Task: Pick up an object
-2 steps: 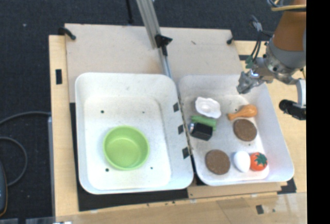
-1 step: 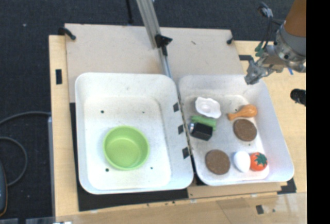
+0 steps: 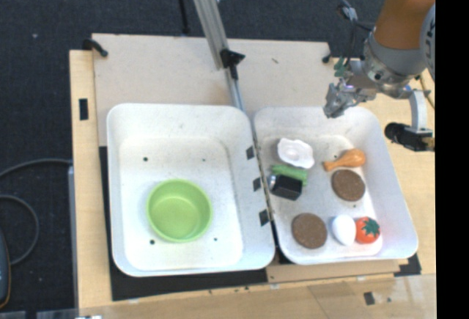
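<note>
Two shallow white bins side by side on wooden bench [image 3: 84, 163]. Left bin [image 3: 128, 127]: green bowl [image 3: 179, 210] upright, sitting twd the near-left part of the floor, well apart from the walls. Right bin [image 3: 392, 185]: all the small stuff.

In right bin, far row: white crumpled obj [image 3: 296, 152] near the centre-left, orange drumstick-shaped toy [image 3: 346, 160] to its right, thin end pointing left, apart from the white one. Just below the white obj: green bar [image 3: 289, 172] resting on or against a black block w/ a shiny end [image 3: 282, 185], close to the bin's left wall; exact contact betw the two hard to tell. Brown disc [image 3: 348, 185] just below the drumstick. Near row: second brown disc [image 3: 309, 230], then white egg-like obj [image 3: 343, 229], then red strawberry-like toy w/ green top [image 3: 366, 229]; egg and red toy touching or nearly so, disc just beside the egg.

Gripper [image 3: 337, 106] hanging over the far edge of the right bin, above the rim, well apart from every obj. Nothing betw the fingers. Open or closed: can't tell, too small and dark. Grey wrist and orange band [image 3: 407, 17] up at the right.

Aluminium post [image 3: 209, 9] slanting from top centre down to the gap betw the bins. Dark floor around the bench, cable [image 3: 29, 193] at left.
</note>
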You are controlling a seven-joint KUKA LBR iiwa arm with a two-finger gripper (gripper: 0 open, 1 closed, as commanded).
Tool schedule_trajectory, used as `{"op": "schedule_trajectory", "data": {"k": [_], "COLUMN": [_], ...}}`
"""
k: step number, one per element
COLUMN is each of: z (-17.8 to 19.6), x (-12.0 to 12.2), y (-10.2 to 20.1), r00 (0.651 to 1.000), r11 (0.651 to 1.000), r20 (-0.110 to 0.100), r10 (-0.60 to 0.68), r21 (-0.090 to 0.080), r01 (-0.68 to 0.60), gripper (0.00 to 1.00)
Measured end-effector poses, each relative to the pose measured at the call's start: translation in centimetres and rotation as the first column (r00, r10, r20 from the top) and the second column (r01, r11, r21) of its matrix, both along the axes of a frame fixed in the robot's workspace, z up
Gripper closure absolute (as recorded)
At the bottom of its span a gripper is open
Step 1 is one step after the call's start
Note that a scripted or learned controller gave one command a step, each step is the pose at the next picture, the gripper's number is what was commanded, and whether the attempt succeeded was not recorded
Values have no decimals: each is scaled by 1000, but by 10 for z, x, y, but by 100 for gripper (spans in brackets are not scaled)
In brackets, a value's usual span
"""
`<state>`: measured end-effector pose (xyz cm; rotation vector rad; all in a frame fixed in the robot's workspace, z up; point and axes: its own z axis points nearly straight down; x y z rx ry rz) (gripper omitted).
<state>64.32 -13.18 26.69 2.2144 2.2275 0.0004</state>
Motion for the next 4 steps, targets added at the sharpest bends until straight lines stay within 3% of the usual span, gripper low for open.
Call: {"op": "schedule_trajectory", "data": {"k": [4], "z": [-22], "x": [-1], "y": [201], "r00": [1000], "r11": [1000], "r20": [-2], "r10": [-4], "r21": [1], "r01": [4], "gripper": [100]}}
